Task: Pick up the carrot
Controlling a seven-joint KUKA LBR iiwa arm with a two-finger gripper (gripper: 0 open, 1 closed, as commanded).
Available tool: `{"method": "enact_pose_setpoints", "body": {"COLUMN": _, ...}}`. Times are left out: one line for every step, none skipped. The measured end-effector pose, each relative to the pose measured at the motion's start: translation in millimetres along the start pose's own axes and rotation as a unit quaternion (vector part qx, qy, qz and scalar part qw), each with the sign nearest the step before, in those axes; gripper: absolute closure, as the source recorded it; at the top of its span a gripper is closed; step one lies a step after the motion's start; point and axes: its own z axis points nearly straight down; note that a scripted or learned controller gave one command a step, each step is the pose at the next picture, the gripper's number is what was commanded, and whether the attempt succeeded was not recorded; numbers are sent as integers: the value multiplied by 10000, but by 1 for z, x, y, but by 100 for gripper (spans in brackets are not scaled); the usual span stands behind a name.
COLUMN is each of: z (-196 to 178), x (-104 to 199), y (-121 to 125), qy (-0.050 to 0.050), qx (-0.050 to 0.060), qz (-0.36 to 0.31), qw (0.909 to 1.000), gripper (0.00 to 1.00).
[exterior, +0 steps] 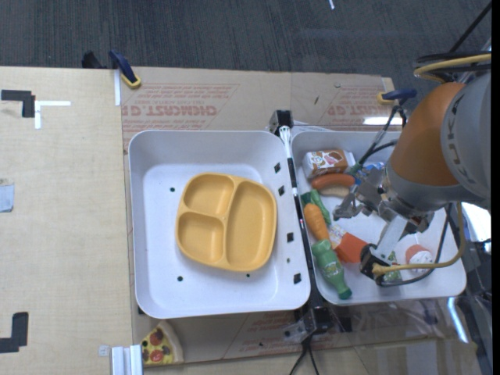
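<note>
The left bin (148,233) holds a yellow divided plate (226,221). The carrot (316,219) lies at the right bin's left edge, beside a green bottle (331,268). The hand (373,260) hovers right of it, state indeterminable. Step: approach. Next: shift left, descend over the carrot.

We had one fixed camera above the bench, looking down at a slant. It took in both bins, the left bin (148,233) and the right bin (437,287), from moderate range, dark floor along the top edge; the arm (437,143) entered from the right
</note>
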Motion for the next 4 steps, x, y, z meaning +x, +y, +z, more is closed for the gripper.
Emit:
{"method": "enact_pose_setpoints", "body": {"z": 93, "x": -44, "y": 26, "qy": 30, "qx": -24, "qz": 1846, "qw": 9828, "gripper": 0}}
{"method": "enact_pose_setpoints", "body": {"z": -1, "x": 8, "y": -15, "qy": 12, "qx": -8, "qz": 3442, "qw": 9389, "gripper": 0}}
{"method": "enact_pose_setpoints", "body": {"z": -9, "x": 8, "y": -14, "qy": -5, "qx": -5, "qz": 3410, "qw": 9401, "gripper": 100}}
{"method": "enact_pose_setpoints", "body": {"z": -8, "x": 8, "y": -14, "qy": -8, "qx": -4, "qz": 3412, "qw": 9400, "gripper": 0}}
